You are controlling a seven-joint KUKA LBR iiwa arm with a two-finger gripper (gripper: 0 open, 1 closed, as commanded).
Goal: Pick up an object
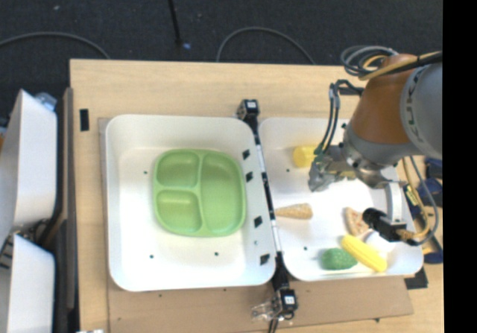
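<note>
- The approach step is judged to be in hand: the gripper is lowered into the right bin, and nothing is seen between its tips.
- Whether the gripper is open or closed cannot be told at this size and angle.
- A yellow block is seen near the far edge of the right bin, just beside the gripper on its left and far side; whether it is touched cannot be told.
- A tan cone-like piece lies against the bin's left edge, nearer the front and apart from the gripper.
- A corn cob and a green lumpy item lie by the bin's front edge, well apart from the gripper; a pale item sits just behind them.
- The yellow block is judged the likeliest target; the next move would call for a small shift toward it, then a closing and a lift.
- A green divided plate rests in the middle of the left bin.
</note>
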